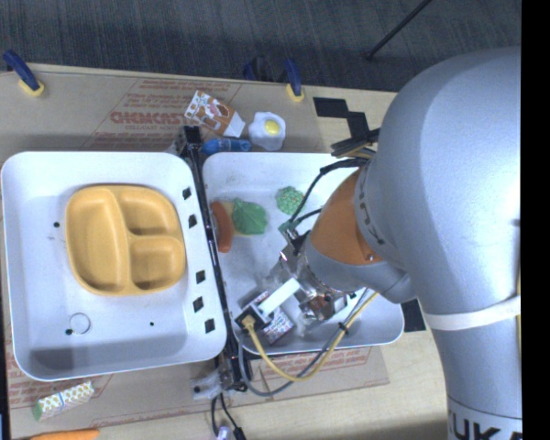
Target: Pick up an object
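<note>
Reaching low into the right bin [385,324], the hand [289,305] sits near its front wall; whether it is apart or together I cannot tell. The green toy [249,217] and orange piece [223,225] lie behind it, so a blind close may catch nothing.

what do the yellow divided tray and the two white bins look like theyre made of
The yellow divided tray looks like moulded plastic with a matte to satin finish: rounded compartment edges, one even colour, soft highlights. The left bin and right bin look like thin, smooth white plastic, judging by their rounded corners and faint sheen; enamelled metal cannot be ruled out from this view.
</note>
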`<state>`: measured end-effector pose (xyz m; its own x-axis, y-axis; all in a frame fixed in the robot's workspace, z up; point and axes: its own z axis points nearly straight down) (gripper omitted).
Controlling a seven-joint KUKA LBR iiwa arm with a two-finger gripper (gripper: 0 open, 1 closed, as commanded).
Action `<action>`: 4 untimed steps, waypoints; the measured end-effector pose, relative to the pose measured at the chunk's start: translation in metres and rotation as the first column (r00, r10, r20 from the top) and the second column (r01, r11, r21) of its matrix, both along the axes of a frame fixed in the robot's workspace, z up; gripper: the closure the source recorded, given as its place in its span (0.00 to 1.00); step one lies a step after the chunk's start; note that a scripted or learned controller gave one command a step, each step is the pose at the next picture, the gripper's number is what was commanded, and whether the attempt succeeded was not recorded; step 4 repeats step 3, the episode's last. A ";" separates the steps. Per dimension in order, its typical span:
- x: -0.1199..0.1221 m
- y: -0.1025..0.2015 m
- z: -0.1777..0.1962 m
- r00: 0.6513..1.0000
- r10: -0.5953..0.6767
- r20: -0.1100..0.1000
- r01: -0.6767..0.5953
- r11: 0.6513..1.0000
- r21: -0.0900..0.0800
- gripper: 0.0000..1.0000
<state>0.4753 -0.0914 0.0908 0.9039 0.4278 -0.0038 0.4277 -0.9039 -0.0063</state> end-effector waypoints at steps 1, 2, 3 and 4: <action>0.000 0.000 0.000 0.998 -0.062 0.002 0.062 0.998 -0.001 0.00; 0.056 -0.004 0.000 0.999 -0.045 0.001 0.045 0.999 0.000 0.00; 0.136 -0.003 0.024 0.957 0.289 0.004 -0.289 0.957 0.000 0.00; 0.136 -0.003 0.024 0.957 0.289 0.004 -0.289 0.957 0.000 0.00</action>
